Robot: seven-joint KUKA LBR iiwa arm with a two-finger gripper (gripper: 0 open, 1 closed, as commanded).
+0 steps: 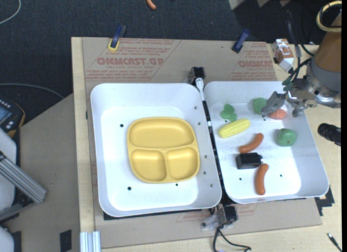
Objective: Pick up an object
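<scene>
My gripper (284, 106) hangs over the back right part of the right bin (303, 183), open, with one finger (271, 104) to the left and the other toward the right. A small orange-red piece (278, 114) lies in the bin just below and between the fingers; whether they touch it I cannot tell. A green leafy toy (259, 105) sits right beside the left finger. A green pepper (286, 136) lies a little nearer the front.
The right bin also holds a broccoli piece (227, 111), a corn cob (234, 128), two sausages (251, 143) (261, 178) and a black block (249, 160). A yellow divided plate (162, 149) lies in the left bin (108, 110).
</scene>
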